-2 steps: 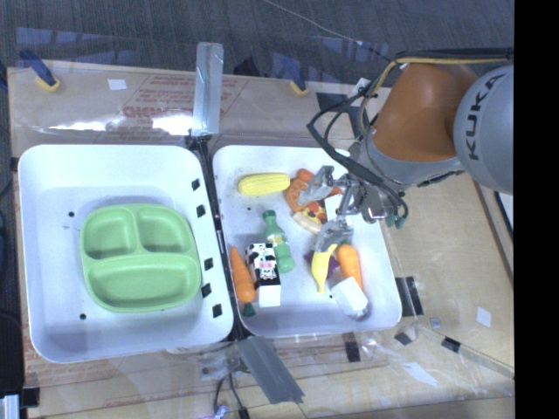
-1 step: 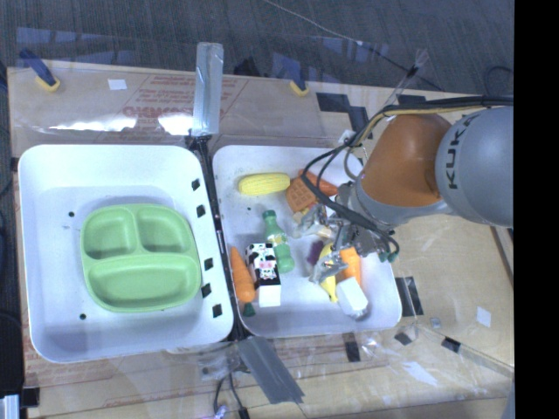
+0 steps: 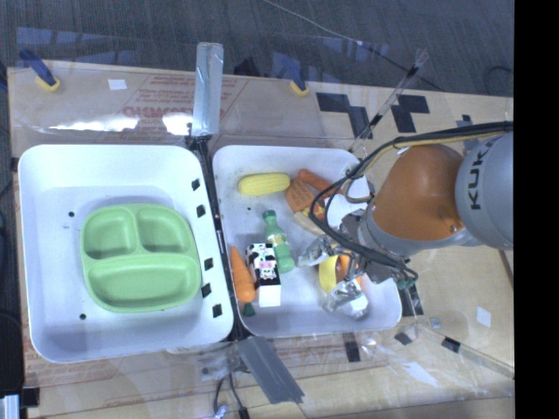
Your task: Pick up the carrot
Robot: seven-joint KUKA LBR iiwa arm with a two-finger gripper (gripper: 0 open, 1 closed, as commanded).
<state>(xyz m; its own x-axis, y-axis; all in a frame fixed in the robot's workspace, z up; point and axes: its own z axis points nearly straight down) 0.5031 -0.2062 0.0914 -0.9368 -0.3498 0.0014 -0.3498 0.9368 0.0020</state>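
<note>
Camera view gave no clear read of the jaws; the gripper hung over clutter beside a yellow piece. The carrot lay well apart, against the right bin's left wall; closing there risked snagging clutter.

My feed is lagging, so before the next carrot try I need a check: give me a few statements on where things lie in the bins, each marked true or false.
1. The carrot lies in the right bin, along its left wall. True.
2. The green tray sits in the right bin. False: it is in the left bin.
3. The tool is over the carrot. False: it is at the bin's right side, apart from it.
4. A corn cob lies near the right bin's far edge. True.
</note>
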